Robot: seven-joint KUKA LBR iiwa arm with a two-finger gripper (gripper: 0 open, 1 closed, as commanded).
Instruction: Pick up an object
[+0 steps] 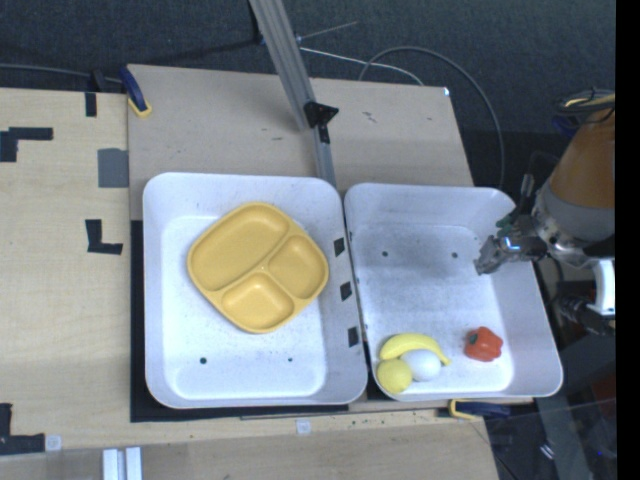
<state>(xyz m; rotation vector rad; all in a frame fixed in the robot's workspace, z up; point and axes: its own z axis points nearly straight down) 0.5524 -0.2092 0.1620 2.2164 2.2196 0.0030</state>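
In the right bin (440, 228), near its front edge, lie a red pepper-like toy (483, 344), a yellow banana (410, 346), a white egg-like ball (426, 366) and a yellow lemon-like ball (394, 375). The last three touch one another. My gripper (492, 255) hangs over the right bin's right side, well behind the red toy, with nothing visibly between its fingers.
A yellow divided plate (258, 266) lies in the left bin (175, 358). A slanted metal bar (285, 48) rises from between the bins at the back. Cables (420, 63) run across the board behind the right bin.
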